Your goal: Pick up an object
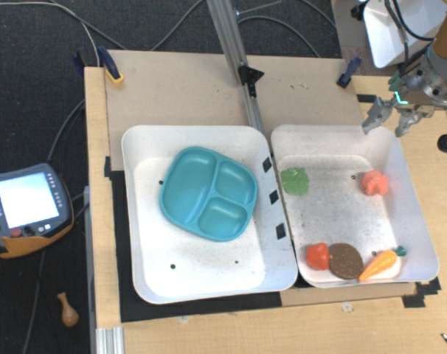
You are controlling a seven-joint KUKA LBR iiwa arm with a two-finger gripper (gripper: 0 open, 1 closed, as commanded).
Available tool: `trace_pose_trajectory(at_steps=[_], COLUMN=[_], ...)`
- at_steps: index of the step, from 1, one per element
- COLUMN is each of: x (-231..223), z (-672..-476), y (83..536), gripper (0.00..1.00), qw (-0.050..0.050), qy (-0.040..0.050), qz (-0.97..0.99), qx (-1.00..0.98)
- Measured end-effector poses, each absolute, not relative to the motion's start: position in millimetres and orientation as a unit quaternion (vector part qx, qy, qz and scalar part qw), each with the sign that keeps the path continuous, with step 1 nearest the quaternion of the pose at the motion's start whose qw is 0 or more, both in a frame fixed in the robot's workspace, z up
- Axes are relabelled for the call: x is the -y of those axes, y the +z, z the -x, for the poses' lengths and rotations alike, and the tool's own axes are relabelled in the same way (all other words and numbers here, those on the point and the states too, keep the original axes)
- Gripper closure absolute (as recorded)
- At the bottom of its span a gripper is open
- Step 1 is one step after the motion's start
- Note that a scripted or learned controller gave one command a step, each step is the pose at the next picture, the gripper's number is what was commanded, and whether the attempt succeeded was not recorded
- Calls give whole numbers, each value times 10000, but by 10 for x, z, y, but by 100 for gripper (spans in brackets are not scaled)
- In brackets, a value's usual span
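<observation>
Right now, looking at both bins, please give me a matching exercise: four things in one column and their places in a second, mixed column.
Things:
1. teal divided plate
2. green toy
3. pink toy
4. carrot

Places:
A. right bin, near front right corner
B. left bin, middle
C. right bin, by its left wall
D. right bin, by its right wall, farther back

Pairs: 1-B, 2-C, 3-D, 4-A

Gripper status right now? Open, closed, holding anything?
Gripper: open, holding nothing, poised above the far right corner of the right bin, apart from the pink toy.
</observation>
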State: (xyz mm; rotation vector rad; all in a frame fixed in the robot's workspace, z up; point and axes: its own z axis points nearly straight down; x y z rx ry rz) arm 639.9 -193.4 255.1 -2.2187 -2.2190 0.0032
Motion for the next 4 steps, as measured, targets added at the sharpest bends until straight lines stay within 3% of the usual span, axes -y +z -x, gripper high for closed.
trace_pose_trajectory(at_steps=[1, 4], x=[1933, 1872], z=[-6408, -6317], y=[2572, 845], gripper=[0, 0], qw=[1, 23], qy=[-1, 11], qz=[7068, 7067], qx=[7074, 7075])
